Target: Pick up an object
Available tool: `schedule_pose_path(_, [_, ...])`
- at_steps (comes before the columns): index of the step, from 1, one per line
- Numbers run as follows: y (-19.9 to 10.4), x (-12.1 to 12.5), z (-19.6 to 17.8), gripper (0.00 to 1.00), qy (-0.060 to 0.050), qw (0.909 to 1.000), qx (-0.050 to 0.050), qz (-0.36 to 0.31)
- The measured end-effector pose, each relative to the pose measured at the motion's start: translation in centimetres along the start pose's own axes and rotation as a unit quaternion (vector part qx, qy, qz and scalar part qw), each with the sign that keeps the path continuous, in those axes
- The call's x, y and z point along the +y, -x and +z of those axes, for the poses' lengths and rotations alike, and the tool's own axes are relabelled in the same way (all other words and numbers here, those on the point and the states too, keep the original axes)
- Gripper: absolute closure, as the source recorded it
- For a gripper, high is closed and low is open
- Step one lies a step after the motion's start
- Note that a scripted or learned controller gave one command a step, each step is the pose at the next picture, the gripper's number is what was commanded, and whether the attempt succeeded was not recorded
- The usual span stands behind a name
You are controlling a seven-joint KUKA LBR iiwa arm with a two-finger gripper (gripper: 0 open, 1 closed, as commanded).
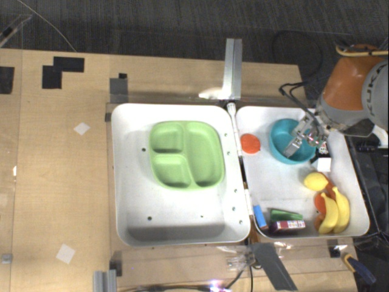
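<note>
My gripper [302, 140] hangs over the right side of a teal bowl [282, 139] at the back of the right bin [267, 181], low over or inside the bowl. The grey wrist with its orange band [346, 87] reaches in from the right. An orange-red disc [250, 143] lies just left of the bowl. Nearer the front right sit a yellow lemon [316, 181], a banana [337, 215] and a small orange piece [320, 203].
Along the right bin's front edge lie a blue item [259, 216], a green-and-black marker [285, 214] and a dark red box [288, 225]. A small white block [324, 164] sits right of the bowl. The left bin [130, 181] holds a green divided plate [185, 154].
</note>
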State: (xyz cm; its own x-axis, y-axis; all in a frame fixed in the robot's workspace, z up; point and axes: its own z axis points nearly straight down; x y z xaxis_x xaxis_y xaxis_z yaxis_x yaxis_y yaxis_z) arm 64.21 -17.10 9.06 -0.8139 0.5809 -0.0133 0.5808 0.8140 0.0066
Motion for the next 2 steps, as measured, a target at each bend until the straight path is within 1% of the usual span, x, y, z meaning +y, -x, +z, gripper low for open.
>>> schedule_pose_path(1, [-4.5, -0.4, -0.2, 0.0, 0.001, 0.9957, -0.001, 0.092])
schedule_pose_path(2, [-7.7, -0.1, -0.3, 0.0, 0.001, 0.9941, -0.002, 0.108])
